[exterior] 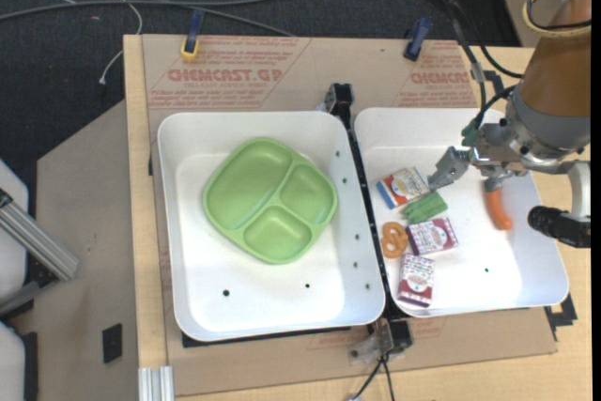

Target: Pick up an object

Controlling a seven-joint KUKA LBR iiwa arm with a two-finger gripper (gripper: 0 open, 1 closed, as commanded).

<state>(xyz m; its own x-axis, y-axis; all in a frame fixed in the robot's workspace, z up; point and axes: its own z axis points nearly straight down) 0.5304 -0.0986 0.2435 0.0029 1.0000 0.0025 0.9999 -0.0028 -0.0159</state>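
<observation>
Green divided plate (270, 200) in left bin (178, 146). Claw (449, 170) over right bin (545, 282), right of frame, grip state unclear. Snack packets (431, 237), pretzel (394, 239), carrot (498, 207) below it.

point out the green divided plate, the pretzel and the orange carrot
green divided plate (269, 199), camera view, centre ridge between compartments
pretzel (394, 239), camera view, its middle
orange carrot (499, 209), camera view, mid-body

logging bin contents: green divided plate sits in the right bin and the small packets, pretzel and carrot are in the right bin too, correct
Not quite. The camera view shows the green divided plate in the left bin. The small packets, pretzel and carrot are in the right bin.
</observation>
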